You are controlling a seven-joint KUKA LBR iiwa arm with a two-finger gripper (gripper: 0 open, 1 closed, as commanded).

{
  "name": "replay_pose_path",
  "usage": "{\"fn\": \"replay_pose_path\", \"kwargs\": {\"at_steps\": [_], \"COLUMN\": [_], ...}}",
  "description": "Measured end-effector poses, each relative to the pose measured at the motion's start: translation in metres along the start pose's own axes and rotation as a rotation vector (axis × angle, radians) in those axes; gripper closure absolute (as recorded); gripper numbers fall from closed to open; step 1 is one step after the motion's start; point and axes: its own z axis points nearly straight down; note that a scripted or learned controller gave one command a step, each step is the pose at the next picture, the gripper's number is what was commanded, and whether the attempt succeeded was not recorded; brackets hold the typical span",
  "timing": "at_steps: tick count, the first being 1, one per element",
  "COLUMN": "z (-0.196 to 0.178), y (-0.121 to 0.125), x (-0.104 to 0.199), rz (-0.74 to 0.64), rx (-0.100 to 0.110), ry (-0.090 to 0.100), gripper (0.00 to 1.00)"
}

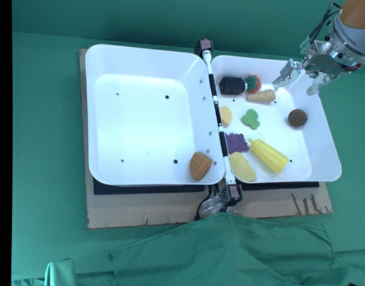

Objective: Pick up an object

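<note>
My gripper [300,83] hangs open over the far right corner of the right bin [325,159], its two fingers spread with nothing between them. Below it in that bin lie a brown round piece [297,118], an orange cone-like piece [261,96], a red and green strawberry [253,83], a black block [232,86], a green leafy piece [250,119], a purple grape bunch [236,142], a yellow squeeze bottle [269,155] and two pale yellow pieces [242,167]. An orange waffle [200,165] lies in the left bin [111,58], near its front right corner.
Both bins sit on a brown cardboard sheet [111,216] over green cloth. A black-and-white divider bar [215,109] runs between the bins. Rumpled green fabric [230,249] lies in front.
</note>
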Motion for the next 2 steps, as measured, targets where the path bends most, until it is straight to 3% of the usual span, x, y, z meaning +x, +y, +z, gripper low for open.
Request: {"fn": "replay_pose_path", "kwargs": {"at_steps": [1, 2], "z": [0.103, 0.178], "y": [0.006, 0.039], "x": [0.001, 0.013], "rz": [-0.001, -0.002], "rx": [0.010, -0.008], "ry": [0.001, -0.003], "gripper": [0.00, 0.00]}}
